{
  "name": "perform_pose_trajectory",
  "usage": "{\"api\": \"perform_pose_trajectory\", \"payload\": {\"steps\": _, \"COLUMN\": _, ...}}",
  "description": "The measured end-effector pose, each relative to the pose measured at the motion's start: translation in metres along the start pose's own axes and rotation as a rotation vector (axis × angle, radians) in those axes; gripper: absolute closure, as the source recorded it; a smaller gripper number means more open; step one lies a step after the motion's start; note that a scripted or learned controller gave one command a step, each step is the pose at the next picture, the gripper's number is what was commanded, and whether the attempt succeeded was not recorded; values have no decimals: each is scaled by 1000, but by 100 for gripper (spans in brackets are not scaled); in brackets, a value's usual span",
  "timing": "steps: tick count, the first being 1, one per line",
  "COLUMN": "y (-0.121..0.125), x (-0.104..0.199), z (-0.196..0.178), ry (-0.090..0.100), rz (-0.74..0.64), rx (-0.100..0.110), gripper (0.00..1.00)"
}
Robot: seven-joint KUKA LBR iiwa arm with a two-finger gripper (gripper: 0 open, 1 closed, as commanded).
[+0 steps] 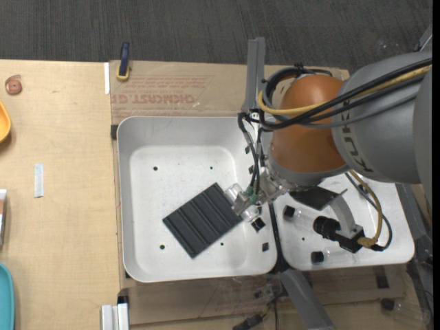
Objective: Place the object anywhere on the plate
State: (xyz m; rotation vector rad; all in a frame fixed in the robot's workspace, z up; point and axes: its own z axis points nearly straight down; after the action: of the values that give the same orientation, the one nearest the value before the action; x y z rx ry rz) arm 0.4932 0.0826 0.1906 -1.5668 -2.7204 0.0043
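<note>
Lying tilted on the left bin's floor, the dark ribbed plate sits within easy reach. Just beyond its right corner hangs the gripper, jaw state impossible to tell; no object is identifiable in it.

Wooden bench, two white bins, cardboard sheet
</note>
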Motion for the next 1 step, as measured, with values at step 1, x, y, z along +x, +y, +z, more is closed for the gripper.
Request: {"api": "perform_pose_trajectory", "payload": {"steps": 1, "y": 0, "x": 0, "z": 0, "ry": 0, "rz": 0, "rx": 0, "gripper": 0}}
